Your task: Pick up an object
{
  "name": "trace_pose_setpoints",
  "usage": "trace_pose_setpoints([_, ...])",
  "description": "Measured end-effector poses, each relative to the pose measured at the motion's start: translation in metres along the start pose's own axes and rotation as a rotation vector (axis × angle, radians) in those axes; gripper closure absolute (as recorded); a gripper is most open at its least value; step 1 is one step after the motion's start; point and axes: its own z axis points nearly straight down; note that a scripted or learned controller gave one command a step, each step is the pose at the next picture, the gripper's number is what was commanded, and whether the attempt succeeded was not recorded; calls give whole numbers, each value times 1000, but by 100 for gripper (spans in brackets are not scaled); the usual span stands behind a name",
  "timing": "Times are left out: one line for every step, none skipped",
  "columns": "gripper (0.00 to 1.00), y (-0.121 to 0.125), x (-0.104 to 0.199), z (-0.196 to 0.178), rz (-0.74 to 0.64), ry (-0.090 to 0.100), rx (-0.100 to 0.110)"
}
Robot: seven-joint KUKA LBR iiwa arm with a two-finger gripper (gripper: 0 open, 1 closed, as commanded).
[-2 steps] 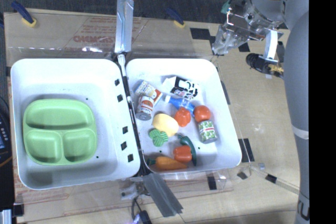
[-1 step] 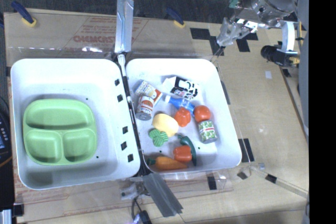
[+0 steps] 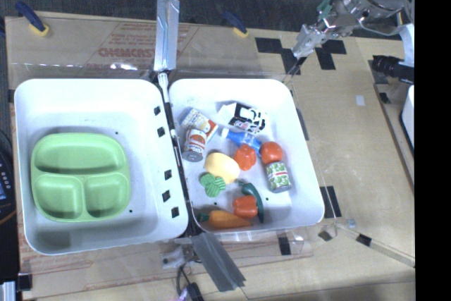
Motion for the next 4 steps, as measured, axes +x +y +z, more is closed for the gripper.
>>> trace_pose_setpoints([100,-15,-5,-48,-281,-2,-1])
trace_pose_setpoints([100,-3,-13,-59,-622,-3,-3])
trace_pose_setpoints([100,-20,-10,-77,-1059,-3,-1])
trace_pose_setpoints([100,-11,-12,-77,-1274,-6,-3])
